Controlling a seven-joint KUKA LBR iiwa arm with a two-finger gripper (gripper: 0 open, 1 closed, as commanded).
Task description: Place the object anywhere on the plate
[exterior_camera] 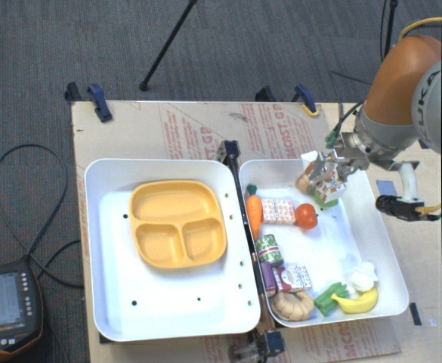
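One small carton pinched in the gripper, lifted clear for carrying | plate far off its left, bare and awaiting | tomato just below.

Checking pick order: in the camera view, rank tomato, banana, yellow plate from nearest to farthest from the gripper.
Gripper hangs over the right bin's far end.
1. Tomato: right bin, just below-left of the gripper.
2. Banana: right bin, near corner.
3. Yellow plate: left bin, across the divider.
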